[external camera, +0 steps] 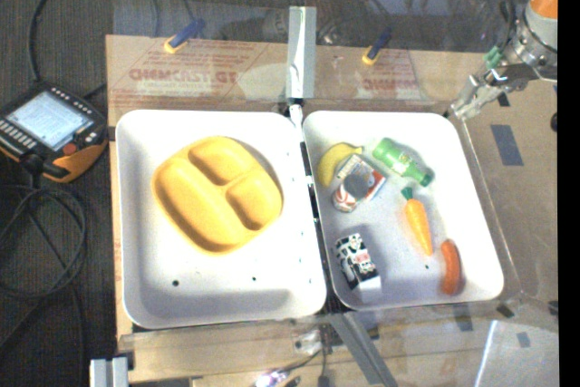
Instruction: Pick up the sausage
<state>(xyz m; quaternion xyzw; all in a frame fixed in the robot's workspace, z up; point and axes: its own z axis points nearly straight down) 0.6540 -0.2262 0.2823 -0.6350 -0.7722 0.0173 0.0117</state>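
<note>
The sausage (pixel 449 266) is a short reddish-orange piece lying near the front right corner of the right bin (pixel 471 149). Just to its left lies a carrot (pixel 417 226). My gripper (pixel 479 102) hangs beyond the bin's far right corner, well away from the sausage and above the bench. It stands open with nothing between its fingers.
The right bin also holds a green bottle (pixel 402 160), a banana (pixel 333 162), a small can (pixel 356 182) and a cow-patterned carton (pixel 357 261). A yellow divided plate (pixel 217 192) lies in the left bin (pixel 145 285). A handheld pendant (pixel 50 130) sits on the floor at left.
</note>
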